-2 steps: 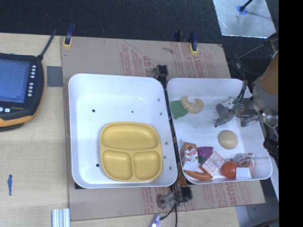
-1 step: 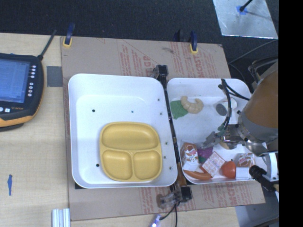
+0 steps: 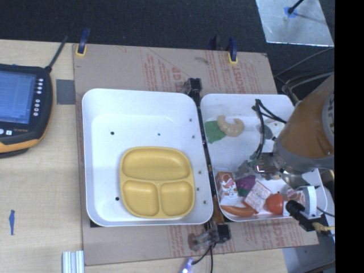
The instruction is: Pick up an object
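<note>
The right bin (image 3: 227, 104) holds several small objects: a green piece (image 3: 214, 131) with a tan curved piece (image 3: 232, 126) at its back left, a purple object (image 3: 245, 183), a white and red packet (image 3: 257, 194), a red round object (image 3: 274, 203), an orange carrot-like piece (image 3: 238, 211) and a printed packet (image 3: 227, 185) along its front. My gripper (image 3: 256, 165) hangs low over the bin's middle right, just above the purple object, under the arm's orange band (image 3: 307, 129). The arm hides the bin's right part.
The left bin (image 3: 102, 110) holds a yellow three-compartment tray (image 3: 157, 182) at its front centre. A tablet-like pendant (image 3: 23, 107) lies on the bench at the far left. Clamps (image 3: 232, 49) sit along the cardboard's back edge. Cables trail near the right bin's back right.
</note>
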Controlling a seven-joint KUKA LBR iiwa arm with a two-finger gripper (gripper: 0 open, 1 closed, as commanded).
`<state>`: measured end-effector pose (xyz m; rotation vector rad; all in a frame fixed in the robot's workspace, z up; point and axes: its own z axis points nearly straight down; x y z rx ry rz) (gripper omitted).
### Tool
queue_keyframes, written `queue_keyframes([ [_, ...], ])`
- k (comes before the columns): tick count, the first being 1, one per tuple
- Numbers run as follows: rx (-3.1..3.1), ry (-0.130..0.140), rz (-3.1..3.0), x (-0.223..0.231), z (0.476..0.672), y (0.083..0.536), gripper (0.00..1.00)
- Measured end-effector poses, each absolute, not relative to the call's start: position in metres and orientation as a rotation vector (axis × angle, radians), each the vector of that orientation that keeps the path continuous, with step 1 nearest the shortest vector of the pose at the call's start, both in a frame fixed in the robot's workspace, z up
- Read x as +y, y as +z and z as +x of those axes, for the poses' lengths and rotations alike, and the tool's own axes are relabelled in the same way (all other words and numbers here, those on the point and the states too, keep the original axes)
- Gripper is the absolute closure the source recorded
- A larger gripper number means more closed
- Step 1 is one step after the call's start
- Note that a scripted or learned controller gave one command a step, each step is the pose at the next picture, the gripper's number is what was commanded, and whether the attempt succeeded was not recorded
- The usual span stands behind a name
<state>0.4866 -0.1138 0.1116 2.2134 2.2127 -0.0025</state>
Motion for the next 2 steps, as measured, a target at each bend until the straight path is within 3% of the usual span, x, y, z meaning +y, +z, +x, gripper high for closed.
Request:
queue_keyframes([
  [1, 2.226, -0.001, 2.218, -0.108, 0.612, 0.112, 0.00],
  [2, 2.227, -0.002, 2.216, -0.080, 0.657, 0.193, 0.00],
])
